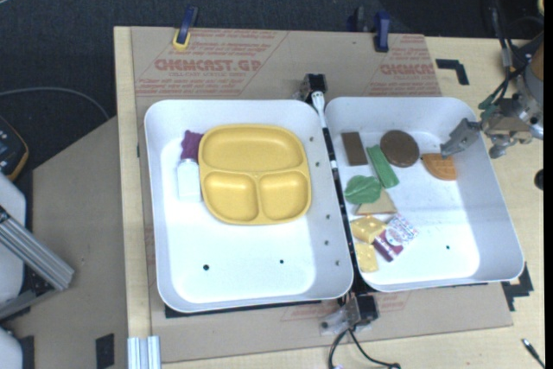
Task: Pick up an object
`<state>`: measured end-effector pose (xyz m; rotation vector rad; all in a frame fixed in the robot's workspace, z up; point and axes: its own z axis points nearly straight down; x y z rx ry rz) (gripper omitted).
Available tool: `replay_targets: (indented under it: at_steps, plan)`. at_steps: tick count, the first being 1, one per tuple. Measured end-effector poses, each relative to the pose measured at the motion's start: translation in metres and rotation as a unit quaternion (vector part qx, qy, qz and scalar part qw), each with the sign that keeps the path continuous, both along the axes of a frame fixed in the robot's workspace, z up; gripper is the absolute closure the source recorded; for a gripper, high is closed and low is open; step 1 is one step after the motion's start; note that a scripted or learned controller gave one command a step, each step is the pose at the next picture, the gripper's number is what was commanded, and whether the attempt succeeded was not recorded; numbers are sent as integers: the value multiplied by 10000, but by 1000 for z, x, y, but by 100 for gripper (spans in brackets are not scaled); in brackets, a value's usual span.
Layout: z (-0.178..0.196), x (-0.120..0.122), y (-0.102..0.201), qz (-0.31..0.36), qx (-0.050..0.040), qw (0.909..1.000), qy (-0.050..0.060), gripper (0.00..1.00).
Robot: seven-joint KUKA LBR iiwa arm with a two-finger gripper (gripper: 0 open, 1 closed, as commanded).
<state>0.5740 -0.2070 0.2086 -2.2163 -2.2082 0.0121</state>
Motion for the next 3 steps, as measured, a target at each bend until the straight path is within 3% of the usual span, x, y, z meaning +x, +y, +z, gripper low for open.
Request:
replay_targets:
  at_steps: [1, 3]
  plan:
    - [8, 3, 1, 19, -18, 10000, -72, 0]
    - [-111, -4, 13, 22, -3, 10000, -41, 0]
